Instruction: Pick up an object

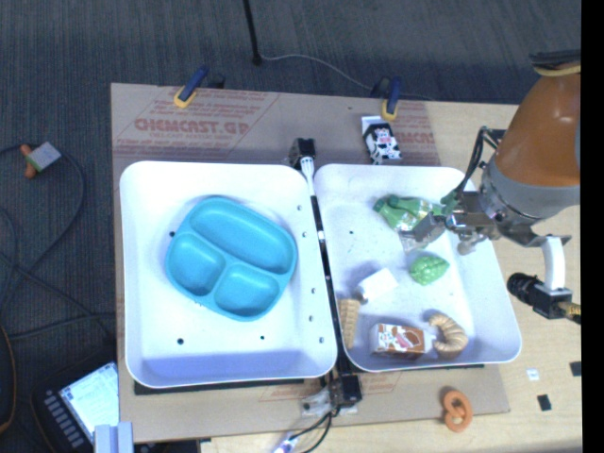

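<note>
Pincer, prongs apart, hovering between green packet and green lump at six o'clock; risking closing on nothing.

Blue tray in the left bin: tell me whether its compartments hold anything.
Empty. The blue tray lies flat in the left bin, and all three compartments show only bare blue plastic.

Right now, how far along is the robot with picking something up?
Early stage. Done: the gripper has reached into the right bin, beside the green leafy toy. In hand: nothing visibly lifted. Left: grasping and raising an item; the croissant, cone and white block lie untouched.
</note>
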`<state>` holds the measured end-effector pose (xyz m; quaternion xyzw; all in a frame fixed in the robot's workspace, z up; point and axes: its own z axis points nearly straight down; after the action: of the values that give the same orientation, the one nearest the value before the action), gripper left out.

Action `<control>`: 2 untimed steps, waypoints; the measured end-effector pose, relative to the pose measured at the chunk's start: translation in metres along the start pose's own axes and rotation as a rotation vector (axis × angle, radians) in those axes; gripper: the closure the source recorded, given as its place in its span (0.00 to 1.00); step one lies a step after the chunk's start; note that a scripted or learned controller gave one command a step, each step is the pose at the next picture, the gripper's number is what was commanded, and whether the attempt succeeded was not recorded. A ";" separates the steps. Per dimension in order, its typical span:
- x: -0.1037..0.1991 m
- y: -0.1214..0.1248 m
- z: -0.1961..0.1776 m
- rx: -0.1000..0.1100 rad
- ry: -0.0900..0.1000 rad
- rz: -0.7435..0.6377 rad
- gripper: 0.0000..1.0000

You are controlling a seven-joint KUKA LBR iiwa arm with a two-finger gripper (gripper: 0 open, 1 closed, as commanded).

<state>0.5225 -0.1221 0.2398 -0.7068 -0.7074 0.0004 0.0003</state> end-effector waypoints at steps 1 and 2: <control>0.013 0.012 0.145 -0.001 0.000 0.001 0.00; 0.017 -0.017 0.144 0.002 0.000 0.001 0.00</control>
<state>0.5054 -0.1055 0.0958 -0.7072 -0.7070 0.0011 0.0012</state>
